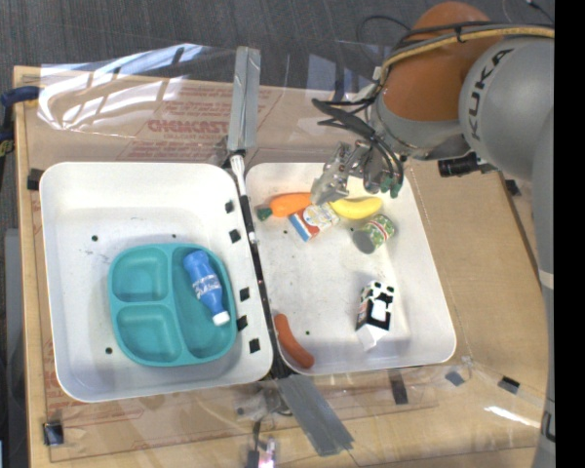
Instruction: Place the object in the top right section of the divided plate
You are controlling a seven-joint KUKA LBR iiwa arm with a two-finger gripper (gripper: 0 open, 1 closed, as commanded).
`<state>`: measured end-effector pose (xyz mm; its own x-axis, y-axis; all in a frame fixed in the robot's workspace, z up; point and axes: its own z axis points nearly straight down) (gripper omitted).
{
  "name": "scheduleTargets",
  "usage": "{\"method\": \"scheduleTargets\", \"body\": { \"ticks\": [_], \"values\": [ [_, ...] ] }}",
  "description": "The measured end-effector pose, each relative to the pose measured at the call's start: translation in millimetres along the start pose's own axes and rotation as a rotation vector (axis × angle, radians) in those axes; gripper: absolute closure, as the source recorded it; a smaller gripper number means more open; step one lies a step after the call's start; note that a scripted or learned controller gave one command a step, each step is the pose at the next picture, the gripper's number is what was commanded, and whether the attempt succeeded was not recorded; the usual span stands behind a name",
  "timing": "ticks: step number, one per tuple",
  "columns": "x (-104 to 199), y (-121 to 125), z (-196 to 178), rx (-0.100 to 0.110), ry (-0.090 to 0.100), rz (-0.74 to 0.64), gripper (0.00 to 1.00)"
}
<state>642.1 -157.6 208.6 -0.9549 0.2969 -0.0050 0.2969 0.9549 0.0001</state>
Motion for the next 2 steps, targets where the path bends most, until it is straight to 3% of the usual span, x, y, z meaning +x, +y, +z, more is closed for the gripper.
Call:
{"method": "scheduleTargets", "body": {
  "ticks": [1,2],
  "values": [
    [-12,-34,-62,0.002,0.000,0.033,1.00],
    [23,-62,-75,0.001,0.006,-0.075,1.00]
  ]
}}
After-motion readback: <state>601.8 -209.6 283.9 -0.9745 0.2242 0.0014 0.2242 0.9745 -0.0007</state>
